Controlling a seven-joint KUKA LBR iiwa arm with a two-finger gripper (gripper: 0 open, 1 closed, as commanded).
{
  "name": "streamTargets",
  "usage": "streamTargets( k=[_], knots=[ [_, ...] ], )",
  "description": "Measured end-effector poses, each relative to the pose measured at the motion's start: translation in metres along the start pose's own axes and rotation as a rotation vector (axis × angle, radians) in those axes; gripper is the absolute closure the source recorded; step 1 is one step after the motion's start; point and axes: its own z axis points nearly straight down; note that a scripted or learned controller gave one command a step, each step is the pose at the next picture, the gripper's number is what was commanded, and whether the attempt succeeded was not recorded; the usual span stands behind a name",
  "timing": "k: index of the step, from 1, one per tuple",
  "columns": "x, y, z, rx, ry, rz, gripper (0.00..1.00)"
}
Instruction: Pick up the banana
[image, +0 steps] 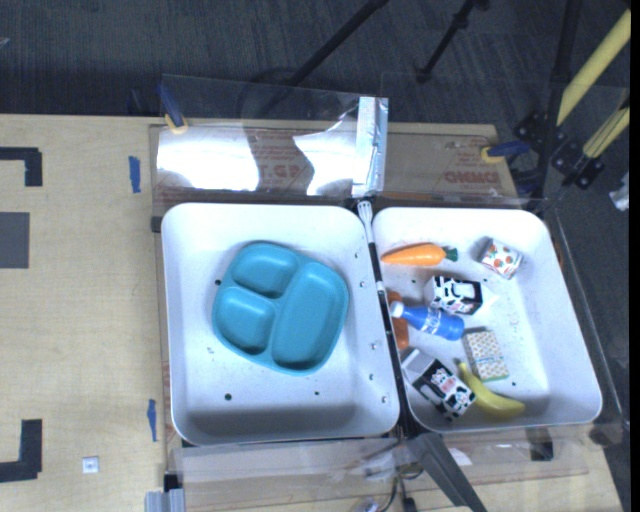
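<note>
Yellow banana (491, 396) lies flat in the right bin (578, 330), at about 5 o'clock on the bin floor, close to the near wall. Curve opens upward in view; long axis runs roughly 10 to 4 o'clock.

Neighbours, taken from the banana:
- Black-and-white cube (445, 388) at 9 o'clock, touching or nearly touching the banana's left end.
- Checkered box (484, 352) at 12 o'clock, just beside it, possibly overlapping its upper tip.
- Blue bottle (430, 322) at 10 o'clock, further off.
- Carrot (412, 255), a cow-patterned piece (457, 294) and a spotted cube (500, 258) sit toward the bin's far side, well apart.

Left bin (190, 300) carries a blue divided plate (280, 305).

Gripper: cannot tell whether spread, pressed together or pinching anything. Banana is untouched on the floor, so the pick is judged not yet done.

Risks from here:
- Descent near the left end likely catches the cube or the checkered box, giving a double grab or a knocked-away banana.
- Closing along the long axis instead of across it would likely let the curved, smooth skin slip out.
- Near wall is close at 6 o'clock; a low approach could strike the rim.
- Safest span looks like the right half, toward 4 o'clock, where the floor around it is bare.
</note>
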Motion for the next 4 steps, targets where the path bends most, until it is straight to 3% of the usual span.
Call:
streamTargets(
  k=[1, 2, 3, 4],
  knots=[
    [0.015, 0.026, 0.012, 0.007, 0.004, 0.393, 1.0],
    [-0.023, 0.0, 0.012, 0.008, 0.003, 0.489, 1.0],
    [0.015, 0.073, 0.102, 0.013, 0.007, 0.422, 1.0],
    [-0.042, 0.049, 0.012, 0.01, 0.004, 0.604, 1.0]
  ],
)
